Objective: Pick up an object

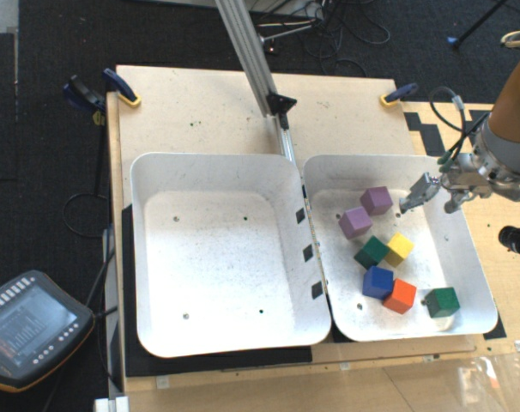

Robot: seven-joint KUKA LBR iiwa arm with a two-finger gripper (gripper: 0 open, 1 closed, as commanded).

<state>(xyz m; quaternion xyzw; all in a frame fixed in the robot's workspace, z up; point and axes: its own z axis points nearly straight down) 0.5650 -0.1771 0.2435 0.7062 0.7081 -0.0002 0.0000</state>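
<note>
Gripper (433, 194): above right bin (466, 256), fingers spread, nothing between them.
Purple cube (377, 200): just left of the jaws.
Yellow cube (399, 248): below the jaws.

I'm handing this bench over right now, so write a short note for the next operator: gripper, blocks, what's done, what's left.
Gripper: above the right bin's far right part, nothing between its fingers.
Blocks, all lying in the right bin: two purple, dark green, yellow, blue, orange, and another green near the front right corner.
Done: nothing picked yet.
Left: lower onto one block, grip, lift.
</note>
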